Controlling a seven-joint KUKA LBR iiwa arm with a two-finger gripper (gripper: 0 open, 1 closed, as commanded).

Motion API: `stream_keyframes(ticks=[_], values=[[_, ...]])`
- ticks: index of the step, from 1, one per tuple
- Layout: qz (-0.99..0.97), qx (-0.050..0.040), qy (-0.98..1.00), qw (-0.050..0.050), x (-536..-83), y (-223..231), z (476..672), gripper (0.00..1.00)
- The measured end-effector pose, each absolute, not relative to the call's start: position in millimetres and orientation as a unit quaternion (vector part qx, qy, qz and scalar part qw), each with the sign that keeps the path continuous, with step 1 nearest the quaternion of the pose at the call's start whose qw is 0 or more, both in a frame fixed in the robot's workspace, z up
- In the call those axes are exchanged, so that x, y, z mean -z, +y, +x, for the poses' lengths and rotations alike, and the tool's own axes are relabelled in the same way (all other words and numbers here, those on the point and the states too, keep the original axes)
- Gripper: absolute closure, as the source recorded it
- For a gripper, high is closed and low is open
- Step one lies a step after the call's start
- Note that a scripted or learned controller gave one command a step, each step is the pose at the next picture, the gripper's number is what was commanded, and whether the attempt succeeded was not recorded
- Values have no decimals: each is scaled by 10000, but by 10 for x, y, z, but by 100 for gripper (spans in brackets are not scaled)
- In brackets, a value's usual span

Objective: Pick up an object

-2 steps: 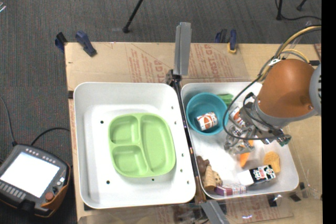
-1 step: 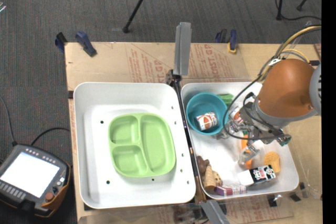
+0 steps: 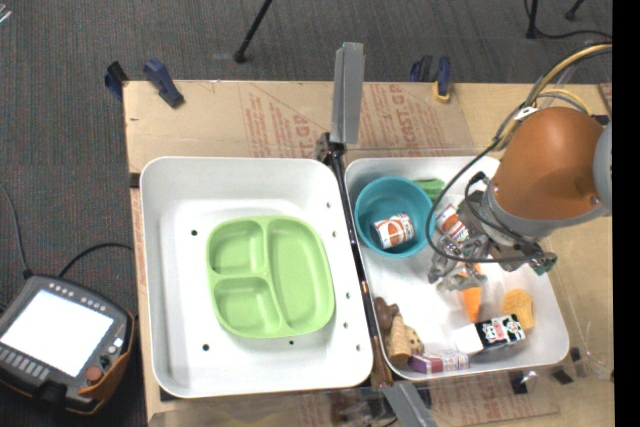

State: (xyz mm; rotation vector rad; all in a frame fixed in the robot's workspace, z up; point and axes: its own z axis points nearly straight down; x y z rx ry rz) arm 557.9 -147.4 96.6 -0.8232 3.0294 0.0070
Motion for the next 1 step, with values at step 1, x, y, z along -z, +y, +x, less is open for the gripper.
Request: stream_keyframes(ticks=[1], values=[[-3292, -21, 9443, -1, -1086, -899, 4900, 100]])
